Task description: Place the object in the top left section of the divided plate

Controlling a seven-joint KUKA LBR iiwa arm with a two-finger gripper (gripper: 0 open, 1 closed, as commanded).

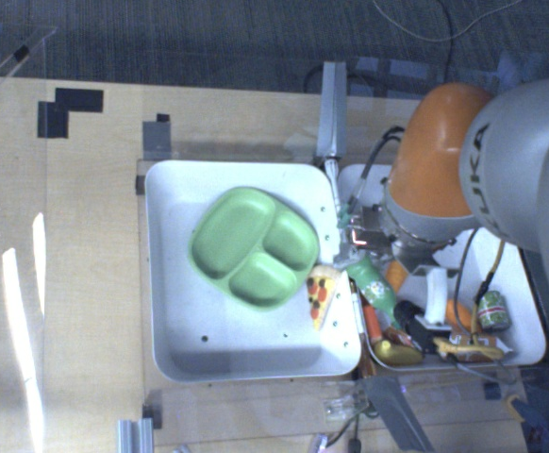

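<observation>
While the arm [463, 173] hangs over the right bin [529, 333], the green divided plate [254, 244] sits bare: nothing placed. Object unidentified among the clutter; jaw state can't tell.

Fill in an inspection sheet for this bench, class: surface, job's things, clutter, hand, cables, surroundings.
Surface: wooden bench bearing left bin and right bin.
Job's things: green divided plate in left bin, tilted; its sections hold nothing.
Clutter: green bottle, small can and other mixed items in right bin; a colourful packet at left bin's right edge.
Hand: hidden under the arm.
Cables: black cable looping on floor.
Surroundings: dark carpet.
</observation>
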